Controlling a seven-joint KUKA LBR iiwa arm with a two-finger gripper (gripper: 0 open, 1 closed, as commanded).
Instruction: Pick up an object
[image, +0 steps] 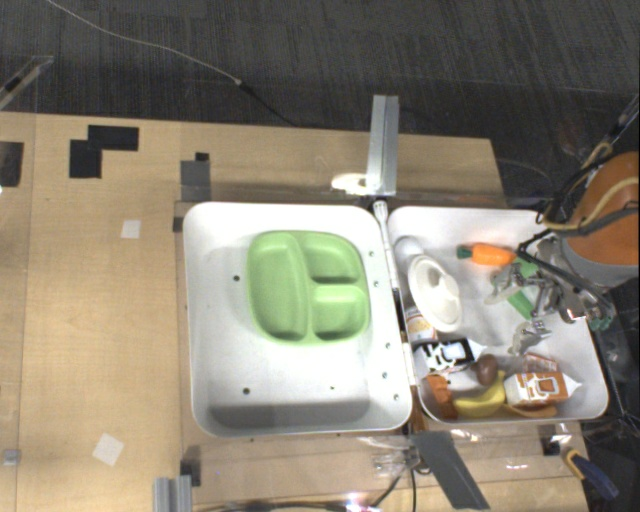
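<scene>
Over the right bin (590, 345) the gripper (530, 310) hangs low; whether it is open or closed I cannot tell, and nothing is seen held. Nearest lies the carton (537, 385), just below it toward the front wall. Its long axis runs left to right. The carrot (487, 254) lies beyond, toward the back, also left to right.

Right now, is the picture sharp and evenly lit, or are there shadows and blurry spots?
In the camera view, the left bin shows a soft shadow along its near inner wall; the green tray is evenly lit; the end effector and the clutter in the right bin look slightly soft, small details unclear.
</scene>
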